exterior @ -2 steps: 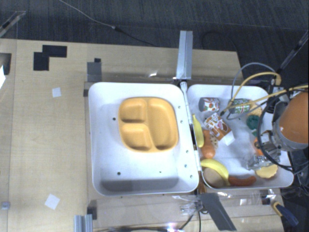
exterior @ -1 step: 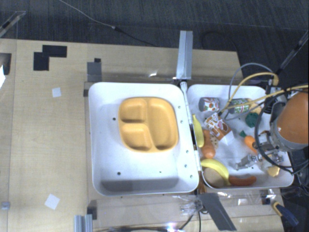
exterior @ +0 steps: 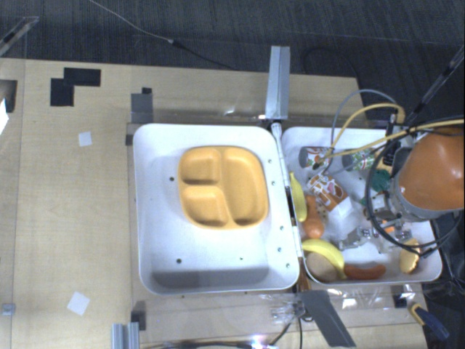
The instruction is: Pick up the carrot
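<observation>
The arm reaches in from the right and hangs over the right bin [exterior: 434, 271], its orange band and a tangle of yellow and black cables covering much of what lies beneath. The gripper [exterior: 361, 236] shows as a bit of metal low in that bin, but whether its fingers are spread or closed I cannot tell from here, and nothing can be seen caught between them. The carrot [exterior: 313, 219] lies by the bin's left wall, an orange piece whose long axis seems to run roughly along that wall, thick end toward the near side. It sits to the gripper's left, near but apart, with a banana [exterior: 324, 252] just below it, a printed packet [exterior: 325, 188] above, and a reddish sausage-like piece [exterior: 365, 271] along the near wall. So the move ahead looks like a short shift leftward toward the wall, closing across the carrot's narrow width. The left bin [exterior: 156, 195] carries a yellow divided tray [exterior: 221, 187].
</observation>
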Action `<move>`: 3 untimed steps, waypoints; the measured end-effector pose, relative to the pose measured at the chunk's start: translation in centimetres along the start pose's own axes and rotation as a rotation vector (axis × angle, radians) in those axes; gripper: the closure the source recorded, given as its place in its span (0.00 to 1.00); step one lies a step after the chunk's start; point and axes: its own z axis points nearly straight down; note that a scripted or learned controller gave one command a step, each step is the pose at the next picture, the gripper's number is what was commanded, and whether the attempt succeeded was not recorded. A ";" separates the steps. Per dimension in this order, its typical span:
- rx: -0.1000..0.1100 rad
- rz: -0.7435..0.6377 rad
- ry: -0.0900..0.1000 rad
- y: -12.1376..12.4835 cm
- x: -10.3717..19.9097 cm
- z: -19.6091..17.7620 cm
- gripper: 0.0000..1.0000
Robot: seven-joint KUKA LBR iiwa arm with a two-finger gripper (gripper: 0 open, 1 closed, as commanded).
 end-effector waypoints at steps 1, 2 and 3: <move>0.003 0.345 -0.003 1.1 3.9 0.0 0.00; 0.001 0.432 0.000 -2.9 0.7 0.0 0.00; -0.001 0.436 0.000 -5.7 0.6 0.1 0.00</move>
